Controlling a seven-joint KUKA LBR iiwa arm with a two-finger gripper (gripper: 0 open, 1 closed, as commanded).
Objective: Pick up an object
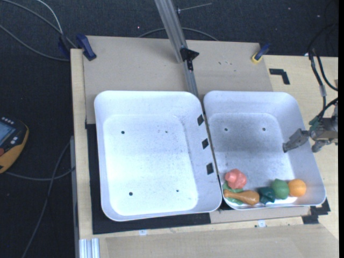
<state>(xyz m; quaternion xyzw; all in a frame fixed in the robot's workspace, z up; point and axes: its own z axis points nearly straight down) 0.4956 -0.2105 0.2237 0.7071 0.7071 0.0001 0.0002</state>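
Several toy foods lie along the front wall of the right bin [252, 117]. A pink-red piece [235, 178] sits over a yellow-orange drumstick-shaped piece [244, 197]. To their right are a green piece [275, 190] and an orange ball [297, 187]. My gripper [301, 145] hangs over the bin's right rim, behind and above the orange ball. It is open, with nothing between its fingers.
The left bin [107, 112] sits beside the right one, with black clips along the shared rim. A slanted metal pole [171, 20] rises from the bench's back edge. Cables hang at the right edge and a handheld pendant [9, 138] lies far left.
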